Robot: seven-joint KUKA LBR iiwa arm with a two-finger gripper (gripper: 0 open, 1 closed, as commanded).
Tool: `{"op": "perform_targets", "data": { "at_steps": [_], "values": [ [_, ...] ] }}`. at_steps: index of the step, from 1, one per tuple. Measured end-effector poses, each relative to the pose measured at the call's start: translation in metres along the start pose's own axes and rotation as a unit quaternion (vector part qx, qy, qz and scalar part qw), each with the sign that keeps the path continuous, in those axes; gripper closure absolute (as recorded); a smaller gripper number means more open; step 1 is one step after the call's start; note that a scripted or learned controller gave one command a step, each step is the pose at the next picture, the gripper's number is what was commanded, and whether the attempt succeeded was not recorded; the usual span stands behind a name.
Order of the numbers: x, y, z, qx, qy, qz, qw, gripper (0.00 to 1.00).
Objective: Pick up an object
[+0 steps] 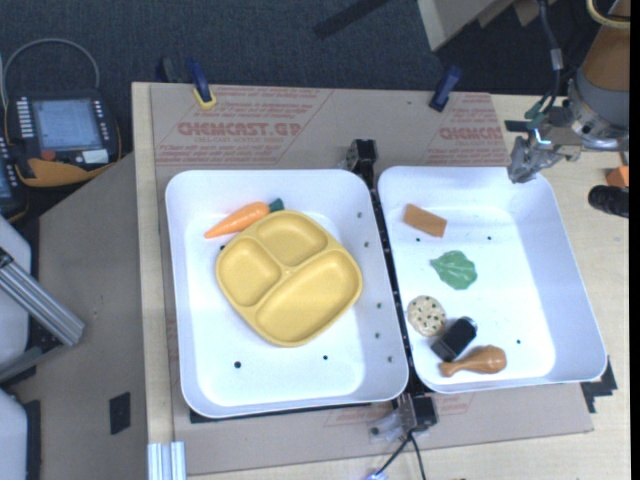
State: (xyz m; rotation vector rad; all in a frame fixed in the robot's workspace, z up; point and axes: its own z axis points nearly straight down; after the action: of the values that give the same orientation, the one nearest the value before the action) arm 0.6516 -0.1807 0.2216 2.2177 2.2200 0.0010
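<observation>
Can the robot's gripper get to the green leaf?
Probably yes. The gripper hangs over the right bin's far corner, and the leaf lies flat in that bin with bare floor around it. Nothing stands between them.

Grey arm (598,108) with an orange band above its wrist, black cable, small metallic jaws.

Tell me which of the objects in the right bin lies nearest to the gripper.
The orange-brown block, at the far end of the right bin, lies closest to the gripper. The green leaf, cookie, black piece and drumstick sit farther away.
</observation>
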Motion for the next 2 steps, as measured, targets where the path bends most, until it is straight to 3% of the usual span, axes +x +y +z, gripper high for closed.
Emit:
{"op": "perform_targets", "data": {
  "at_steps": [2],
  "values": [
    [0.105,-0.031,-0.003,0.003,0.002,-0.002,1.0,1.0]
  ]
}}
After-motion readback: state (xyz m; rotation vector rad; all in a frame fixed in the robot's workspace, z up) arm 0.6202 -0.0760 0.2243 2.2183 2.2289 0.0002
